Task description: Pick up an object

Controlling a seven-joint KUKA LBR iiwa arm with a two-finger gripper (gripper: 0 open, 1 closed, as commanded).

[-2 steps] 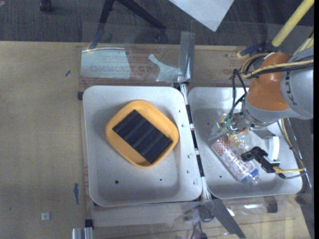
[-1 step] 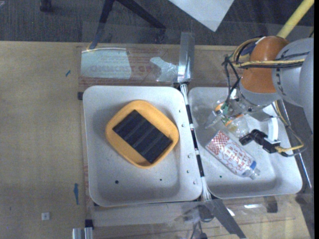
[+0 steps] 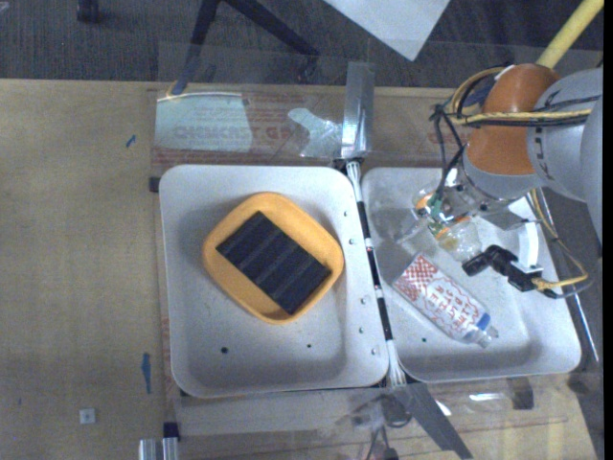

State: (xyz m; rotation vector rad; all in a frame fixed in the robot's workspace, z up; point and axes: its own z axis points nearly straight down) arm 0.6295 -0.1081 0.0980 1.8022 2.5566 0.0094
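Note:
A crushed clear plastic bottle (image 3: 443, 300) with a red-and-white label lies slantwise in the right bin (image 3: 551, 353), its cap end toward the front right. A yellow rounded block with a black ribbed top (image 3: 273, 256) rests in the middle of the left bin (image 3: 192, 353). My gripper (image 3: 439, 211) hangs over the back part of the right bin, just behind the bottle's upper end. The grey arm with its orange band (image 3: 508, 123) reaches in from the right above it. Nothing shows between the gripper and the bottle.
The ridge where the two bins meet (image 3: 372, 276) runs just left of the bottle. A clear plastic sheet (image 3: 239, 127) and a metal bracket (image 3: 358, 113) lie on the bench behind the bins. A chair base (image 3: 230, 8) stands on the floor beyond.

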